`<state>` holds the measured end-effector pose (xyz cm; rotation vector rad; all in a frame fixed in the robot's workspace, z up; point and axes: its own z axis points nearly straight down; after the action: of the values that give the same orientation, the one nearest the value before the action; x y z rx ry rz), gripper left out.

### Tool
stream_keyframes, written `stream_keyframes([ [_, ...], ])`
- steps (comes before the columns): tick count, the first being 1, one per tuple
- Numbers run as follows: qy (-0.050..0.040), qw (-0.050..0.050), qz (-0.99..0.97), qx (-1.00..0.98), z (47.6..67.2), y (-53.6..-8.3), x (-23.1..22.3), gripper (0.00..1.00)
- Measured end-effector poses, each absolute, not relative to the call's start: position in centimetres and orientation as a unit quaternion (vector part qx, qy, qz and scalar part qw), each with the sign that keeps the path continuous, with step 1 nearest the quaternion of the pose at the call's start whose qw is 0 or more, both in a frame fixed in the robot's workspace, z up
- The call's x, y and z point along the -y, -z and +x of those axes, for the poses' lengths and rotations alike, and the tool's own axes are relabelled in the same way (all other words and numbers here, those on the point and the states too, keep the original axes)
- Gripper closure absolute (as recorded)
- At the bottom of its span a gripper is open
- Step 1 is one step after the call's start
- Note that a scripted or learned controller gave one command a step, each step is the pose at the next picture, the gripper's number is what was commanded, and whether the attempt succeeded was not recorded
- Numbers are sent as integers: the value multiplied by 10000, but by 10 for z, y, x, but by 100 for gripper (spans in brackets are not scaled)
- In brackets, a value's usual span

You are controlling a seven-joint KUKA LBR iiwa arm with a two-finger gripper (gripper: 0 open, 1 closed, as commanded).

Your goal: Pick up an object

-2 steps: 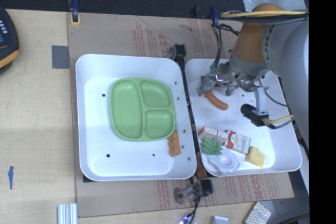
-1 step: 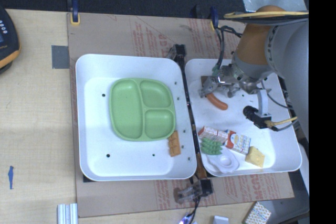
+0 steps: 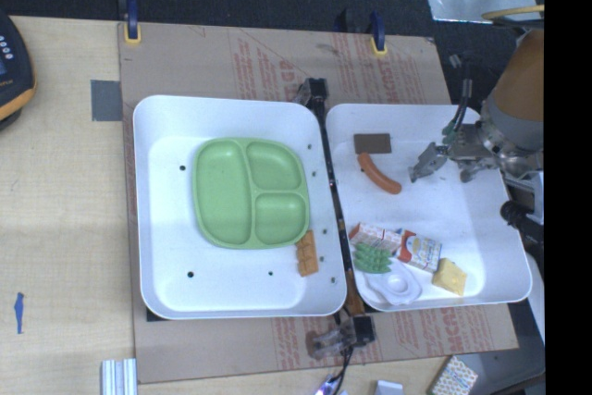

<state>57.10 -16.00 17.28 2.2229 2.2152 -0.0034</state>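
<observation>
My gripper (image 3: 444,164) hangs over the right side of the right bin (image 3: 481,208), with its fingers spread open and nothing between them. To its left lies an orange-red sausage (image 3: 379,173), a short way off from the fingertips. A brown rectangular block (image 3: 372,143) sits just behind the sausage. Toward the bin's front lie a red-and-white packet (image 3: 400,244), a green ridged piece (image 3: 371,258), a white spoon-like item (image 3: 398,285) and a yellow cheese wedge (image 3: 450,277).
The left bin (image 3: 166,291) holds a green divided plate (image 3: 250,192) and a small orange-brown waffle piece (image 3: 306,253) at its front right. A dark clip and cables sit between the bins at back and front.
</observation>
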Motion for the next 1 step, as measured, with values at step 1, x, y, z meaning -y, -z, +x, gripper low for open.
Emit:
stream_keyframes([
  [1, 24, -38, 7043, -7099, 589, -100, 119, 0],
])
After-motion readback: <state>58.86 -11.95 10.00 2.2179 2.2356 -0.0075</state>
